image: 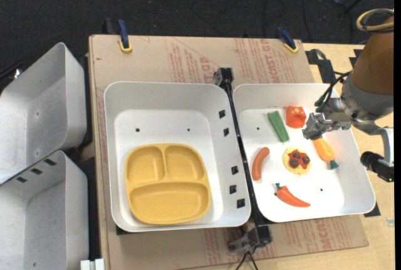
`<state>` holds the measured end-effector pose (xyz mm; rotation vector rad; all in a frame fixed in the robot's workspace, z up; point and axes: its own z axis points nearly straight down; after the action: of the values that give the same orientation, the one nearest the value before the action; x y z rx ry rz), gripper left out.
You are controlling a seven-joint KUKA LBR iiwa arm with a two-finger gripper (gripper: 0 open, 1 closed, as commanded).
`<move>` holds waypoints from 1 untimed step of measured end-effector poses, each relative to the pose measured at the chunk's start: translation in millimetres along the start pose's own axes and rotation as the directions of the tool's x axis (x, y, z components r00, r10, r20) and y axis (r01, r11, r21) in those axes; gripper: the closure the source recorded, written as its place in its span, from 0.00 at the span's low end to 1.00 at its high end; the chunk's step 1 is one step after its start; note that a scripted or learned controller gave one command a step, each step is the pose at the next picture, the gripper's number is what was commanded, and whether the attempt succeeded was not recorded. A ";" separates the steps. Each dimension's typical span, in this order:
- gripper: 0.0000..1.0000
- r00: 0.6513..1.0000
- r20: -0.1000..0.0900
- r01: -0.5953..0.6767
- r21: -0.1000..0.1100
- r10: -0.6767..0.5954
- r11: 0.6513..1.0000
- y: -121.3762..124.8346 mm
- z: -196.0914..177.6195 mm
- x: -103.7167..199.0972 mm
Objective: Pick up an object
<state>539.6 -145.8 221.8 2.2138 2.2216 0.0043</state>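
The right bin [351,203] holds several toy foods. A green stick [278,125] lies toward the back, with a red pepper piece [296,116] to its right. Lower down are a sausage [260,162], a small pizza round [297,160], an orange carrot [324,151] and a red chilli [291,196]. My gripper [313,129] hangs over the bin just right of the red pepper piece and above the carrot's left end. Nothing shows between its fingers.
The left bin [119,112] holds a yellow compartment tray [166,183]. Two more white bins [37,112] lie off the bench at the left. A black divider [235,150] runs between the two bins.
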 end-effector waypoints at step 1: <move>1.00 1.000 0.000 0.000 0.002 0.000 1.000 -8.7 -50.6 0.7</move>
<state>530.6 -145.1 272.3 2.2152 2.2220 0.0029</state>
